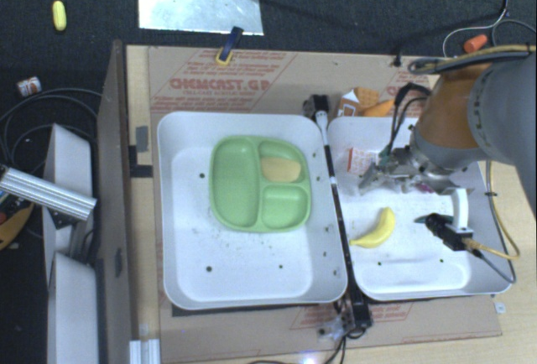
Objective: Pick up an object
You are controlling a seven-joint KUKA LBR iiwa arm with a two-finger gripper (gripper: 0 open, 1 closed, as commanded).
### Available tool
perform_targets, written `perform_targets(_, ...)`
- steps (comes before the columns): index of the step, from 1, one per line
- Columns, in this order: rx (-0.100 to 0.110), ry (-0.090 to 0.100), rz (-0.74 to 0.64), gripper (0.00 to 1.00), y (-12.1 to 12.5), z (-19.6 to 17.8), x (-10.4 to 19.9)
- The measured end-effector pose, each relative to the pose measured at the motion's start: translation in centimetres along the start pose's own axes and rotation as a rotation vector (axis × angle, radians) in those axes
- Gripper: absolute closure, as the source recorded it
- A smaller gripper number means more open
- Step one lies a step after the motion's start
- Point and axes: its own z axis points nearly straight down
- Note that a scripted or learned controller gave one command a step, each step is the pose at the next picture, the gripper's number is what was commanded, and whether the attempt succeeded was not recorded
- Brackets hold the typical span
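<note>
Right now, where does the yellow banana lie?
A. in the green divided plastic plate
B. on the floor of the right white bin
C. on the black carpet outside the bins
B: the yellow banana lies on the floor of the right white bin, apart from the green divided plastic plate in the left bin.

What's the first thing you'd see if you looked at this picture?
Probably the big green divided plate, sitting in the middle of the left bin, with something pale yellow in its upper right compartment. Next comes the yellow banana lying in the right bin, near the wall between the bins. Just above the banana, the grey and orange robot arm reaches in from the right.
</note>
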Motion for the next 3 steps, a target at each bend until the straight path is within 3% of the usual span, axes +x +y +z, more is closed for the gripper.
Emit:
perform_targets(1,0.006,0.0,0.006,0.0,-5.3,1.1,-1.0)
perform_targets(2,0.0,0.0,0.001,1.0,-4.9,-0.1,-0.9)
perform_targets(3,-0.006,0.001,-0.004,1.0,-6.0,-9.4,3.3)
